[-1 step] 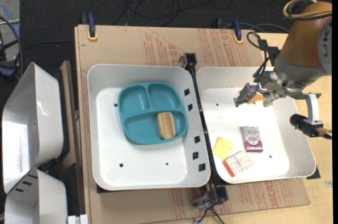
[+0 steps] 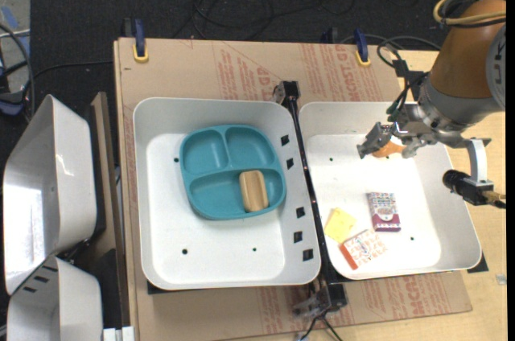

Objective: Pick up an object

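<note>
Right bin (image 2: 451, 255), near edge: a red-and-white packet (image 2: 364, 248) lies tilted, touching a yellow piece (image 2: 339, 223) just behind it. A small box (image 2: 384, 211) with a dark red face lies near them toward the bin's middle. Bare white floor spans the right half of this bin, out to its right wall.

Left bin (image 2: 157, 195): a teal tray (image 2: 221, 166) with compartments sits at the centre; a tan block (image 2: 253, 191) lies in its near-right compartment. White floor is free along the near edge and left side.

Far part of right bin: the tool (image 2: 386, 142) hangs low over the floor, near the far wall. An orange object (image 2: 392, 148) shows at its tips. Cannot tell whether the tool is clenched on it or released. The box, packet and yellow piece lie well apart from the tool, on its near side.
</note>
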Tool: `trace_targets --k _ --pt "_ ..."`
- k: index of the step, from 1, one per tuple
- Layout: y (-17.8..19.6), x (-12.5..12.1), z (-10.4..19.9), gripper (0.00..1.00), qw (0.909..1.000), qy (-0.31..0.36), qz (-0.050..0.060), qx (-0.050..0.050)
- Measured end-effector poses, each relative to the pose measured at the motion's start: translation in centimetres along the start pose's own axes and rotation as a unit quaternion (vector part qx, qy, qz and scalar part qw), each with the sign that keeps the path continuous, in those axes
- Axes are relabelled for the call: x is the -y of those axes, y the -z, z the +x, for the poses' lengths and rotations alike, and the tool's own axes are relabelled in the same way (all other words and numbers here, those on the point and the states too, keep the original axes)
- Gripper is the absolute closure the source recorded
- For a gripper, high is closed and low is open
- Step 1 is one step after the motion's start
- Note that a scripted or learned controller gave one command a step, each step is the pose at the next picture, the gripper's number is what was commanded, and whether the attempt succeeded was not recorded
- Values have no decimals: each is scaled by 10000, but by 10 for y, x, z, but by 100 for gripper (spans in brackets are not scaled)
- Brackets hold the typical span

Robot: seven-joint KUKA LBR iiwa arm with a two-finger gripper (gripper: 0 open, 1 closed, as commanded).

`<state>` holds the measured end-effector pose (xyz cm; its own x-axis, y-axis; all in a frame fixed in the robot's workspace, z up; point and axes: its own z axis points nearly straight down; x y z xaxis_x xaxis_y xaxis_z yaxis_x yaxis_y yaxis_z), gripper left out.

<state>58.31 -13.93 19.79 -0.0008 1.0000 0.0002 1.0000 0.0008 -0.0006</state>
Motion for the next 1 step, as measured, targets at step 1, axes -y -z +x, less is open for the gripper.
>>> trace_targets --k 1 --pt "-64 3 -2 0 10000 -11 25 -3"
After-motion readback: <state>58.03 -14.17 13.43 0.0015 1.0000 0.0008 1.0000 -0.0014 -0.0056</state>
